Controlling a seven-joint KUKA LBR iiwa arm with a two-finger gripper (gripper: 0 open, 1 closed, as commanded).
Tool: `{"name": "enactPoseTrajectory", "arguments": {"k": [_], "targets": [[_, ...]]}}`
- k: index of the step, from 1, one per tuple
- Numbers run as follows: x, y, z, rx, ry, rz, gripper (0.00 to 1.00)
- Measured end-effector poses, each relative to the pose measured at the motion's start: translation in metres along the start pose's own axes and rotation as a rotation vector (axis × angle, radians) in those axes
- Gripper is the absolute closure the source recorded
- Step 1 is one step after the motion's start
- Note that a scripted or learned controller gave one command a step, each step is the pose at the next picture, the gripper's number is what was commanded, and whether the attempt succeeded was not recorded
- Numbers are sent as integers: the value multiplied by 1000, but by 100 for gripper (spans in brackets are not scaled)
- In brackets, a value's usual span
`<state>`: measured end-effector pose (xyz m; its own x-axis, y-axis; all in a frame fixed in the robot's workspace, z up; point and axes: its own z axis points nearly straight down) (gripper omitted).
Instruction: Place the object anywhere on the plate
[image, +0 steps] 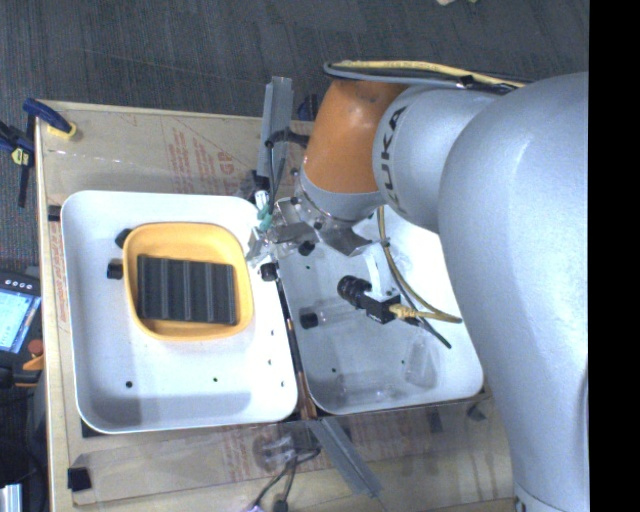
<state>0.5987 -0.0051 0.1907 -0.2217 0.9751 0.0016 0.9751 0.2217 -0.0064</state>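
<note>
A yellow plate (190, 240) with a dark ridged centre lies in the left white bin (150, 400), toward its back. My gripper (266, 238) hangs over the seam between the two bins, just right of the plate's right rim. A small teal-green bit (262, 211) shows at the gripper's upper side; I cannot tell whether it is a held object or part of the tool. The grey arm with its orange band (345, 130) covers the back of the right bin (400, 385).
A black connector with a yellow-tipped cable (365, 298) hangs over the right bin, and a small black piece (308, 320) sits near that bin's left wall. The cardboard-covered bench (150, 140) surrounds the bins. A blue clamp (48, 117) grips the bench's far left corner.
</note>
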Motion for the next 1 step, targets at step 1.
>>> {"name": "enactPoseTrajectory", "arguments": {"k": [1], "targets": [[0, 0, 0, 0, 0, 1, 0]]}}
